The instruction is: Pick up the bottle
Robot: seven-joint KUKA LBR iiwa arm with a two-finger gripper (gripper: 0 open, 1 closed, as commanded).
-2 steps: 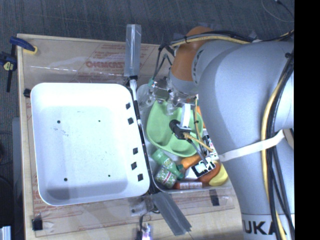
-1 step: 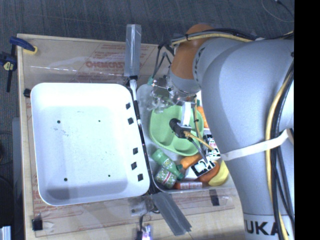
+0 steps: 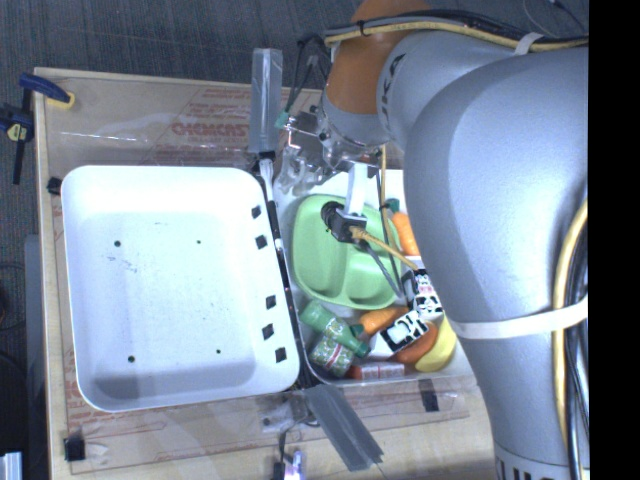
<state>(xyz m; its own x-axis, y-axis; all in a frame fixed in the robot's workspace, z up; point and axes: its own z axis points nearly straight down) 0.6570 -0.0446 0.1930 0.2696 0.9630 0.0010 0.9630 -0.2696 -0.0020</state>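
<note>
Hovering over the right bin (image 3: 313,370), can't tell if the end effector (image 3: 300,166) is apart or together. A carrot (image 3: 378,319) is crowding the bottle (image 3: 335,341), risking a misgrab.

The grey arm (image 3: 490,188) reaches in from the right, its bulky links massed behind and to the right of the gripper (image 3: 297,171). The orange band (image 3: 362,63) sits up and to the right of the gripper. The wrist (image 3: 340,133) lies between them, bent so the gripper points down and to the left. The gripper's tip is too indistinct to read.
</note>
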